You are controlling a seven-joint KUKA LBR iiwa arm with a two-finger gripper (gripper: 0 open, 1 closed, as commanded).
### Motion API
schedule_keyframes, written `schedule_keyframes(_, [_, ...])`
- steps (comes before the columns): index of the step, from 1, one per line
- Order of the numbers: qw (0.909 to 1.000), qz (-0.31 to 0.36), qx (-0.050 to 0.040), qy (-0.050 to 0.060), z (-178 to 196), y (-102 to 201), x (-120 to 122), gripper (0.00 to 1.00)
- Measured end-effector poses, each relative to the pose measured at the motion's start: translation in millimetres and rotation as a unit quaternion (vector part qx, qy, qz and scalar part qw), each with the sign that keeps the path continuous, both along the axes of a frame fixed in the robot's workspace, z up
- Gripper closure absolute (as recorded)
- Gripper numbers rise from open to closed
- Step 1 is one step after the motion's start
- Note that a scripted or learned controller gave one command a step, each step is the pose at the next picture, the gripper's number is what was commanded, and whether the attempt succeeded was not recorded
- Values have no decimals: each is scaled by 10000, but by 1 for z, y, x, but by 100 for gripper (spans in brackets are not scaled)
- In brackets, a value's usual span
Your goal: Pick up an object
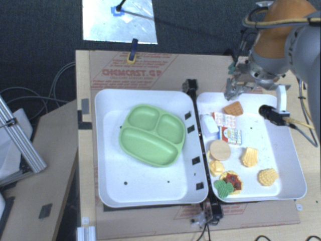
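Note:
My gripper [234, 90] hangs over the far left corner of the right bin [288, 149], just above and behind an orange-brown wedge [233, 108]. Nothing shows in its grasp. Lying in this bin are a red-and-white carton [228, 128], a white packet [208, 124], a tan round disc [219, 150], yellow waffle-like pieces [249, 157] [268, 176], a small yellow bit [216, 167] and a green-and-red toy food [228, 184]. The left bin [110, 179] holds a green divided plate [151, 134].
A black divider with clips [198, 134] runs between the two bins. The grey arm with its orange band [283, 21] comes in from the upper right, with a black-and-white fitting [275, 112] over the right bin's far edge. A shiny sheet [119, 14] lies beyond the bench.

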State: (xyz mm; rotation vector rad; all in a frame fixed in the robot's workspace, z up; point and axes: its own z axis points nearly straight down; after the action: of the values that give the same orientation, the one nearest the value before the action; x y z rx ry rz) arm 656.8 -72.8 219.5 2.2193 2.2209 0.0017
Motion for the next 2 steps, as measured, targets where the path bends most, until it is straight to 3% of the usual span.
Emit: schedule_keyframes(2, [10000,28,0,-14,2,5,16,100])
